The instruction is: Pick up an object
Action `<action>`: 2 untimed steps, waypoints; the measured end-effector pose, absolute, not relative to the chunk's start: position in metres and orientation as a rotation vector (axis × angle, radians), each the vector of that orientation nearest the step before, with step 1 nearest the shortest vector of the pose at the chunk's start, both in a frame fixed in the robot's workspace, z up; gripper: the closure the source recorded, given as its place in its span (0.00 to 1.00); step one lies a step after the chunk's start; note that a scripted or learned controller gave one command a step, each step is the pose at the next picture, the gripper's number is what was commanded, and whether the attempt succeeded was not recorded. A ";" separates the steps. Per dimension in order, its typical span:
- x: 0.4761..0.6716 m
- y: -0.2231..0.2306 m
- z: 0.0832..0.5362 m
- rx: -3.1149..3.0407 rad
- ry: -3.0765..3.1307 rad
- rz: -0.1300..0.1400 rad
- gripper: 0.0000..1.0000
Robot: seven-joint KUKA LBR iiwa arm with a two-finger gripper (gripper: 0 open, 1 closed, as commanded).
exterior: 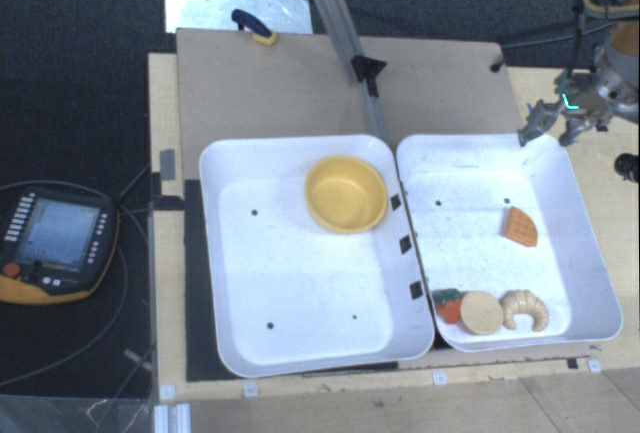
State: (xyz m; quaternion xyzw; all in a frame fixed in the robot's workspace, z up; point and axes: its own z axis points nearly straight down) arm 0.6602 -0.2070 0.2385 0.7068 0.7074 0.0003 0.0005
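My gripper (553, 126) hovers over the far right corner of the right bin (470, 161), its two fingers spread apart with nothing between them. In that bin lie an orange waffle-like piece (519, 226) near the right wall, and along the front a croissant (526, 309), a round tan biscuit (481, 312) and a small red and green item (447, 304). A yellow bowl (345, 193) sits at the back of the left bin (260, 321). The gripper is well above and behind the waffle piece, touching no object.
A grey pole (335, 6) slants across the brown board behind the bins, clamped near the bins' junction. A teach pendant (50, 241) lies on the floor at left. Black clips (405, 243) join the bins along their shared wall.
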 end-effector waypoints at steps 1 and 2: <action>0.660 -0.207 0.238 2.220 2.222 0.001 0.00; 0.666 -0.206 0.178 2.223 2.225 -0.003 0.00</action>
